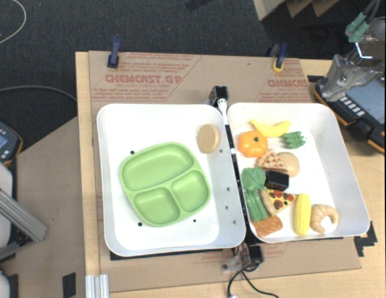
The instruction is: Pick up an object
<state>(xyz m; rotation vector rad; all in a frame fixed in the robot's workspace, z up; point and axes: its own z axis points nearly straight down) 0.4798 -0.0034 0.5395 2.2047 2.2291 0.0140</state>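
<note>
Here, going from the left, the left bin (112, 166) holds a green divided plate (165, 183) with three compartments, lying slightly askew near the bin's middle. Up and to the right of the plate, close to the wall the two bins share, sits a small tan round piece (207, 138), apart from the plate. The right bin (342, 166) carries a cluster of toy food crowded against its left side: a yellow banana (271, 128) at the top, a green leafy piece (294, 139) just beside it, an orange fruit (252, 143) below the banana, then a tan waffle-like piece (277, 162) with a small black block (276, 180) touching its lower edge. A dark green vegetable (253, 185) lies against the shared wall, next to a pizza slice (277, 202); a corn cob (301, 213) stands beside a croissant (323, 216) near the bin's lower right. At the far right upper edge, off the bins, the grey gripper (342, 79) sits above the bench corner, touching none of the items; how far its jaws stand apart I cannot tell.
</note>
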